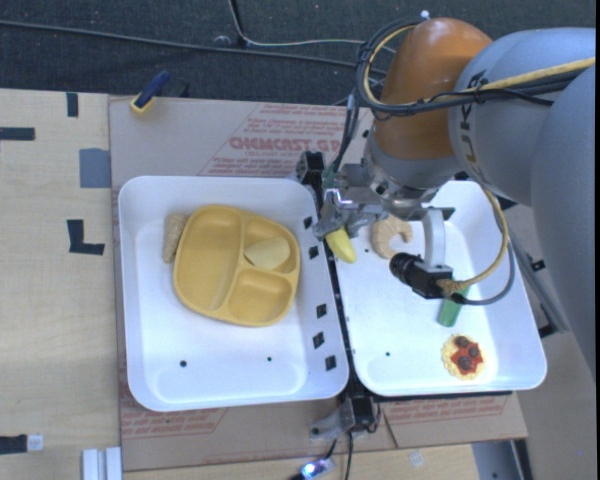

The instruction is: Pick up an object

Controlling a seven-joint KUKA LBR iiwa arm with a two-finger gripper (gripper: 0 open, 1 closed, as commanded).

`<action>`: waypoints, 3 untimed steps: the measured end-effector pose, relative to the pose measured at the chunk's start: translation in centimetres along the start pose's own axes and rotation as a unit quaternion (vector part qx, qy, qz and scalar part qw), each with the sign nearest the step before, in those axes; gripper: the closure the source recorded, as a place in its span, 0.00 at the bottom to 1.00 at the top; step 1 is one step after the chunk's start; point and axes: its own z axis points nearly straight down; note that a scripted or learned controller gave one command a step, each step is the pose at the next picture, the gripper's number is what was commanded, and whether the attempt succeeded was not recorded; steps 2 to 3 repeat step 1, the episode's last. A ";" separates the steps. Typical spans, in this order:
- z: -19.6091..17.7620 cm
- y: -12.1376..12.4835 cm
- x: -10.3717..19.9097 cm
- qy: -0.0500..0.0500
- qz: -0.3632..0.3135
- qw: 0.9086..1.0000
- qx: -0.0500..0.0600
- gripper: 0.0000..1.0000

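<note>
The grey arm (540, 118) comes in from the right and bends down over the inner edge of the right bin (500, 368), its orange band (425, 63) bulging above the wrist. The jaws (338, 230) hang low beside the divide between the two bins; whether they are apart or together, I cannot tell, since the wrist body covers them from above. Just below the jaws a small yellow piece (342, 248) lies against the bin's left wall. Right beside the jaws, away from the divide, sits a pale curled piece (390, 236). Farther out on that side lie a green piece (448, 314) and a little toy pizza (464, 356). Across the divide, in the left bin (220, 378), a yellow divided plate (230, 268) rests flat on the worktop's (40, 298) other side.
</note>
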 end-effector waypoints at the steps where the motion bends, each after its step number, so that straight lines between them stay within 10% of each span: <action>1: 0.5 -1.9 4.8 -0.001 0.001 1.000 0.001 1.00; 3: 0.5 -1.9 4.8 -0.001 0.001 1.000 0.001 1.00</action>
